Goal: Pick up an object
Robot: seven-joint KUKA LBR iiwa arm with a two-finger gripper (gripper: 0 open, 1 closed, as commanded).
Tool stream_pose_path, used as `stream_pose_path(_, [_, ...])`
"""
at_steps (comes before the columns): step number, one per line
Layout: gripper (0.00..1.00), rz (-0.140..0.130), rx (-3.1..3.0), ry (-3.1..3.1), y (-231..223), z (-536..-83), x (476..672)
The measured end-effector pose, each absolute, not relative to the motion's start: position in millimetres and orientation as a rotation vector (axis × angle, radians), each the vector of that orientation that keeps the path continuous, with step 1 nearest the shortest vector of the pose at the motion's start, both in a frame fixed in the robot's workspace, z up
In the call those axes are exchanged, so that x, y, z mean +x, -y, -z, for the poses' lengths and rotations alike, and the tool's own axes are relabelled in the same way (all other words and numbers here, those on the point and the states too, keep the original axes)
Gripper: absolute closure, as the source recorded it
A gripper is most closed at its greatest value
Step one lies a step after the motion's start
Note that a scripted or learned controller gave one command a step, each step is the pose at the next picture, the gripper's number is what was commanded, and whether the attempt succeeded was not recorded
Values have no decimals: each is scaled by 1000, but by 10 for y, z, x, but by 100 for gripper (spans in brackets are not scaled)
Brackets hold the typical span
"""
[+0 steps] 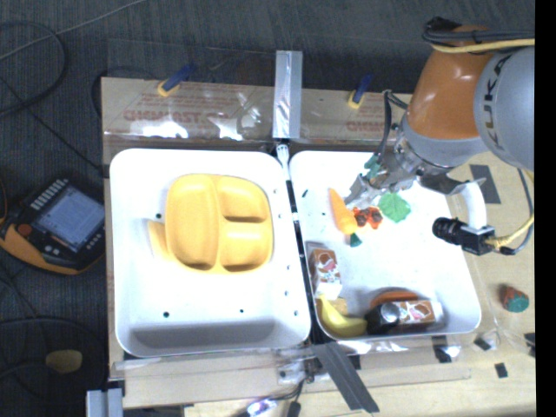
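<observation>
Yellow tray (217,221) in left bin (130,320); carrot (340,210), banana (337,321) in right bin (452,276); fingers' (369,189) state unclear.

An orange, carrot-shaped plastic toy (340,211) lay tilted in the upper middle of the right bin, its narrow end toward the bin's near side. Just beside it sat a small red-and-black toy piece (368,218) and a crumpled green plastic piece (395,208), the three clustered close together.
</observation>
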State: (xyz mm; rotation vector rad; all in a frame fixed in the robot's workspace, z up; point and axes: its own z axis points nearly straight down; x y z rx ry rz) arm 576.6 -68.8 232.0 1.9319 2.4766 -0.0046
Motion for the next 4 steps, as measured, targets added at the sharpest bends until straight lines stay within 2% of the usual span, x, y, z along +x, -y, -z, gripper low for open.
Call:
stream_pose_path(1, [0, 5, 1932, -2477, 687, -2320, 5765])
stream_pose_path(2, [0, 1, 1973, -2438, 1020, -1012, 6249])
stream_pose_path(3, [100, 4, 1976, -2441, 1017, -1080, 6237])
stream_pose_path(4, [100, 3, 1950, -2462, 489, -1997, 6375])
